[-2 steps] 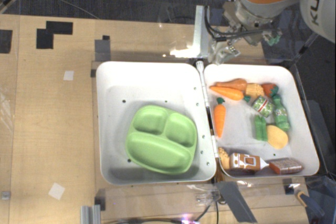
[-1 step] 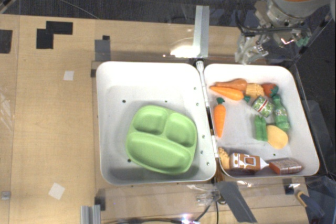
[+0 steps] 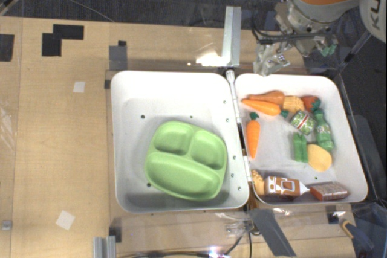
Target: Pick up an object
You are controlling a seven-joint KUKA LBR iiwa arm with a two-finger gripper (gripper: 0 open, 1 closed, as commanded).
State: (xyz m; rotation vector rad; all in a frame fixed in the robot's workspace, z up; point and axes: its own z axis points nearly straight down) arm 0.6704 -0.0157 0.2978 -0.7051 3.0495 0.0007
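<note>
My gripper (image 3: 271, 61) hangs over the far rim of the right bin (image 3: 349, 130), near its back left corner, open with nothing between its fingers. Below it in that bin lie two orange carrots (image 3: 263, 104) at the back and a small carrot (image 3: 252, 138) by the left wall. Further right are a yellow corn piece (image 3: 293, 104), a red item (image 3: 310, 102), a green and white can (image 3: 302, 122), green pieces (image 3: 300, 147) and a yellow lemon (image 3: 319, 158). A brown bottle (image 3: 283, 188) and a brown bar (image 3: 329, 191) lie along the near wall.
The left bin (image 3: 130, 124) holds a green divided plate (image 3: 186, 160). A metal post (image 3: 232, 39) rises behind the divider between the bins. Wooden bench surface stretches to the left.
</note>
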